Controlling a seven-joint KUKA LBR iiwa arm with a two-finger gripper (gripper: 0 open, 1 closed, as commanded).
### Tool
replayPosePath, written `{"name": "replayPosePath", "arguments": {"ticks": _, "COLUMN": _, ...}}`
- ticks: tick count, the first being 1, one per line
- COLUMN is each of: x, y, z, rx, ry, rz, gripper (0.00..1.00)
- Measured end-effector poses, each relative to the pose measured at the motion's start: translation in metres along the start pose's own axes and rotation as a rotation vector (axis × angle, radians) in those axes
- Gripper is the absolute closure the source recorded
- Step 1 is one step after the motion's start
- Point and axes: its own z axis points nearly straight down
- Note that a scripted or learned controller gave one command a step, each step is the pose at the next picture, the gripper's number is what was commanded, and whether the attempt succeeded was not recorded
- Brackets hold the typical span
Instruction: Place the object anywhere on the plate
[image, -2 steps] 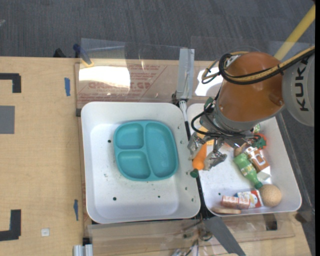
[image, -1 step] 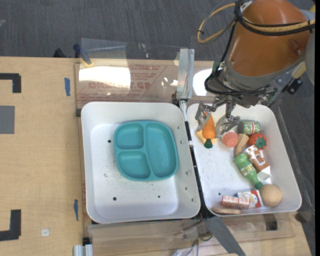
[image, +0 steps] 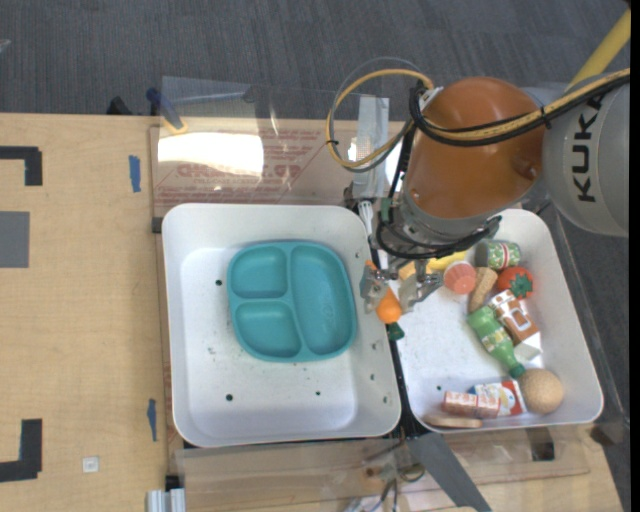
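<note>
there the gripper (image: 388, 292) hangs over the bins' shared rim (image: 392, 350).

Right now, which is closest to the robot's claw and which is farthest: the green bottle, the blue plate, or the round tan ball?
From the gripper:
1. Blue plate, just across in the left bin.
2. Green bottle, in the right bin.
3. Round tan ball, right bin's bottom corner.

A teal three-compartment plastic plate (image: 293, 299) sits in the left shallow white bin (image: 190, 400). The grey arm's gripper (image: 392, 298) hangs over the bins' shared edge, a small orange toy (image: 389, 309) between its fingers; assorted toy groceries (image: 500, 320) fill the right white bin (image: 575, 375).
</note>
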Motion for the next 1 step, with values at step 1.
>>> {"name": "replayPosePath", "arguments": {"ticks": 1, "x": -0.0738, "y": -0.0304, "z": -0.0496, "rx": 0.011, "ry": -0.003, "rz": -0.131, "gripper": 1.0}}
